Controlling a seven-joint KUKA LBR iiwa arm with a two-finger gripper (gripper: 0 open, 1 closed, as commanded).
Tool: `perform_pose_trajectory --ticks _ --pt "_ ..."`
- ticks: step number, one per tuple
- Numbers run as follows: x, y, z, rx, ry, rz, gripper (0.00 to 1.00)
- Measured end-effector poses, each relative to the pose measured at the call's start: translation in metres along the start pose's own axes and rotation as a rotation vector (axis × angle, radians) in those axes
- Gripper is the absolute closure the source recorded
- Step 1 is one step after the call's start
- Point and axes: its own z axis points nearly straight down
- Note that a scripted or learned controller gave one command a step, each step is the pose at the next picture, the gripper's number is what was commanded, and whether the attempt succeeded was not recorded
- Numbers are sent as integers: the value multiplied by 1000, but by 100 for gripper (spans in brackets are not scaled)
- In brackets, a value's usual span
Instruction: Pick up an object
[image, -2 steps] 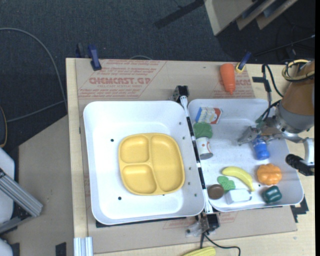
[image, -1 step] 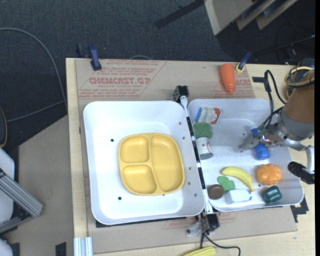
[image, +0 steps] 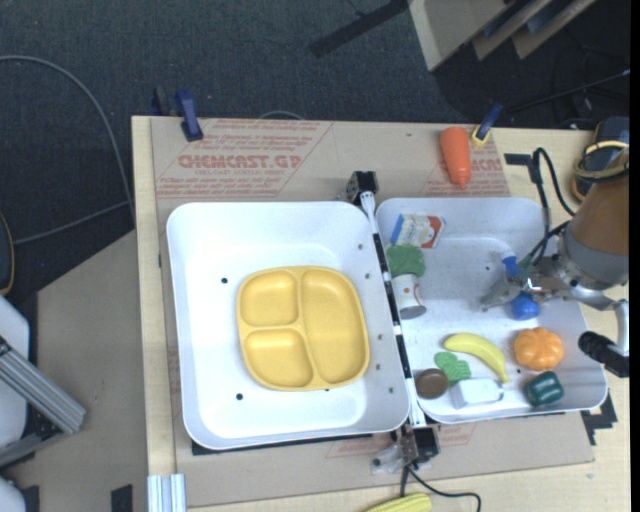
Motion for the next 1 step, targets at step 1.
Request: perform_pose_trajectory --ticks 1 --pt "-1 0 -10 -1 -3 1 100"
